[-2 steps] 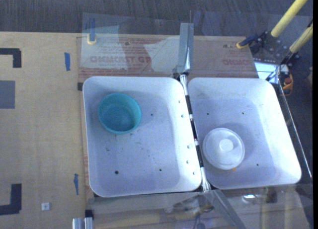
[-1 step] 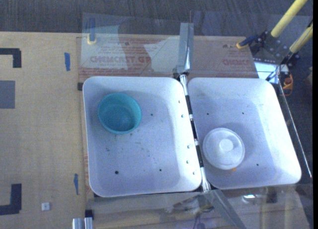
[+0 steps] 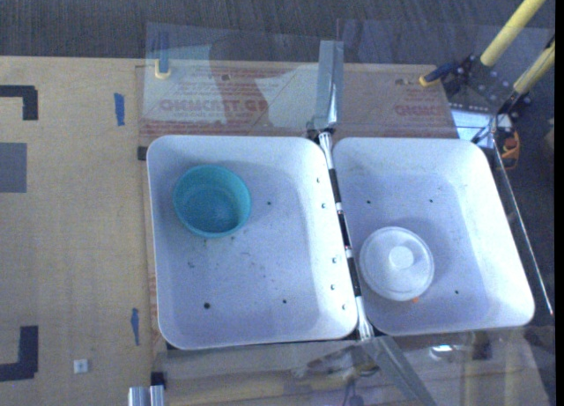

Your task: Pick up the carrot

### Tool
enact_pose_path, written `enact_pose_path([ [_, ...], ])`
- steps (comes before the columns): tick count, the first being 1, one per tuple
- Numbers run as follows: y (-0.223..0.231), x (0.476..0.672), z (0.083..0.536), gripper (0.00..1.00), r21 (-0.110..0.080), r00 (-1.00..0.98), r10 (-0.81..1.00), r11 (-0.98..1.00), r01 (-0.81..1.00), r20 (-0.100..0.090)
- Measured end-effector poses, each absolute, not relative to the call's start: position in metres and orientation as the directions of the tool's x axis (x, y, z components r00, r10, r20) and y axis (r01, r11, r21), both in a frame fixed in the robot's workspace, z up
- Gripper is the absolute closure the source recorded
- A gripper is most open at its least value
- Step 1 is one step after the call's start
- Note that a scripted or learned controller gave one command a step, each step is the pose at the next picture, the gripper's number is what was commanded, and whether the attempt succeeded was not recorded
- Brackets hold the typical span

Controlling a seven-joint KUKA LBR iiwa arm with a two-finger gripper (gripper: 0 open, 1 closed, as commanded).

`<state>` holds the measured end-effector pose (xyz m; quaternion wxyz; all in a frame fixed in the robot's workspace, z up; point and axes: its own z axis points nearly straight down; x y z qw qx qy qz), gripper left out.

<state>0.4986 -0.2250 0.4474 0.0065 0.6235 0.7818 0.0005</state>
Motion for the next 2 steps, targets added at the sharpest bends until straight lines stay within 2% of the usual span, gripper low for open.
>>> enact_pose_path([
  [1, -0.2235, 0.4802, 0.4363, 0.00, 0.002, -0.608, 0.794, 0.608, 0.794, -0.002],
  [2, -0.2251, 0.4838, 0.4363, 0.00, 0.003, -0.565, 0.825, 0.565, 0.825, -0.005],
])
